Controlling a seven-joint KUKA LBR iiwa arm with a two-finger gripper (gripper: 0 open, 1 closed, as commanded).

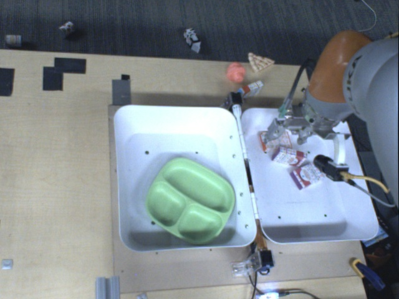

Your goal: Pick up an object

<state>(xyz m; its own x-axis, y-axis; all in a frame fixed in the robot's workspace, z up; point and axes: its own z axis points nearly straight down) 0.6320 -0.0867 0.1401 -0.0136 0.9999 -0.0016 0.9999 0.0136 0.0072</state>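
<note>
My arm (pixel 374 73) is a bulky rounded grey shell with an orange band above the wrist, ending in a small metallic gripper (pixel 288 128) trailed by thin dark cables

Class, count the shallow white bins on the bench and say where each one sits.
2. The left bin holds a green divided tray. The right bin sits beside it, under the gripper, with small packets.

The red-and-white packets (pixel 292 157) bear print too small to read.
</note>
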